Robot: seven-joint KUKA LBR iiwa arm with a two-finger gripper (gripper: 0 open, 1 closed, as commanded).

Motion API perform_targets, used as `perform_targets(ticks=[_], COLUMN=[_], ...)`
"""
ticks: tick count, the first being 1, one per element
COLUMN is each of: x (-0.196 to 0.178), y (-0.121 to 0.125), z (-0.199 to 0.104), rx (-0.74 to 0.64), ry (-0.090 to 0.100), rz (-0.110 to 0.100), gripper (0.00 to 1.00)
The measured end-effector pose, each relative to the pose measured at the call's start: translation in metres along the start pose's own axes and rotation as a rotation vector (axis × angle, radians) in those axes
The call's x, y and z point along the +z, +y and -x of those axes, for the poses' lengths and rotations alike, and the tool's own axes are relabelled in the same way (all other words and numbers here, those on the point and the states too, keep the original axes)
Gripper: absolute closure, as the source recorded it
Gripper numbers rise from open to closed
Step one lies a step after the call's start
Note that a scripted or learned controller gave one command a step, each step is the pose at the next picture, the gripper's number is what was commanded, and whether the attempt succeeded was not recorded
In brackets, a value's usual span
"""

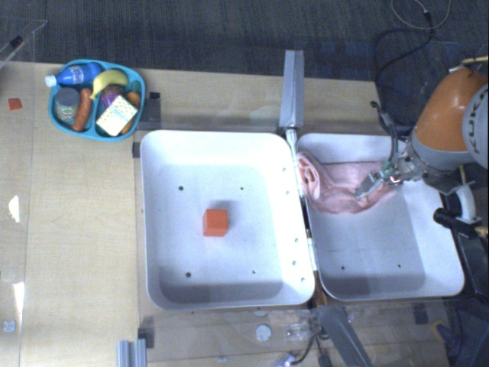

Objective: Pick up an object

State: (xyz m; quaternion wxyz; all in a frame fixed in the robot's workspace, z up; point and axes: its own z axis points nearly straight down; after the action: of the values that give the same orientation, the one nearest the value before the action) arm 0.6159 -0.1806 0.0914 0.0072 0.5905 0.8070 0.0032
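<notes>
Gripper sits low in the right bin, fingers closed on the edge of the pink cloth. Grasp appears made; lift not yet done, cloth lying on the bin floor.

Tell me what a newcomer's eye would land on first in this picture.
The orange block sits alone in the left bin. In the right bin, the gripper is at a crumpled pink cloth near the far wall. A blue tray of toy food sits on the bench's far left.
</notes>
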Motion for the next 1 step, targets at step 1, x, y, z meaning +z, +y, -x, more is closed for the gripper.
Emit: perform_targets(ticks=[1], x=[0.0004], y=[0.0096], z=[-0.0289], rx=[-0.029], ry=[0.001], rz=[0.000], gripper=[0.00])
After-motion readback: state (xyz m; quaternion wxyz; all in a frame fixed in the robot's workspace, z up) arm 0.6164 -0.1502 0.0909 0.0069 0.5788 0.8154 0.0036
